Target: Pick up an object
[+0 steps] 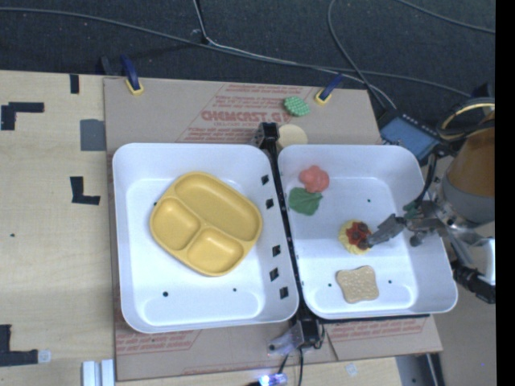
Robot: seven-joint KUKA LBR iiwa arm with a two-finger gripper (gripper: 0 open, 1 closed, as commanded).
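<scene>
Yellow toy (355,236) with a red top, seen lying in the right bin (402,163), toward 3 o'clock of its floor. Found the gripper (385,230) just at the toy's 3 o'clock side, low in the bin, its dark tip touching or nearly touching the toy; could not tell how far open it was, nor whether it had hold of anything. Traced the arm (471,175) back from there toward 2 o'clock, off the bin's edge. Noted a bread slice (357,284) at 6 o'clock of the toy, well apart from it. Noted a green piece (305,201) at 10 o'clock and a pink piece (314,178) touching it just beyond. Saw a yellow tray (206,223) tilted across the left bin (133,167).
</scene>
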